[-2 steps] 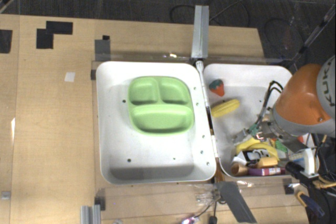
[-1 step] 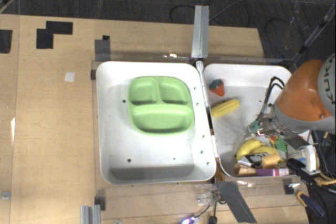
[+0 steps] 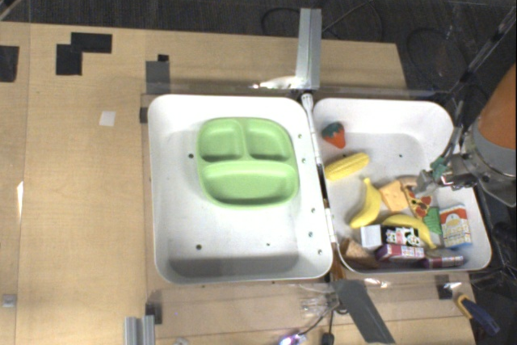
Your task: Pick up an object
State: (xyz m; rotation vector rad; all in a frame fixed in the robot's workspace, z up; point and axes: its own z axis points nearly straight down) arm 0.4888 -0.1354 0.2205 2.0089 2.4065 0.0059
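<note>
Yellow bananas (image 3: pixel 380 214) just left of gripper (image 3: pixel 430 180)

Both bins (image 3: pixel 174 174) were white. The left one bore a pale green tray (image 3: pixel 245 160). In the right bin (image 3: pixel 388 125) lay a red strawberry (image 3: pixel 334 135) with a green top, a yellow corn cob (image 3: pixel 346 166), two yellow bananas (image 3: pixel 367 206), a tan cracker (image 3: pixel 394 195), and a white carton (image 3: pixel 456 227) marked red and green. The bench (image 3: pixel 73 198) was light wood with black squares.
</note>
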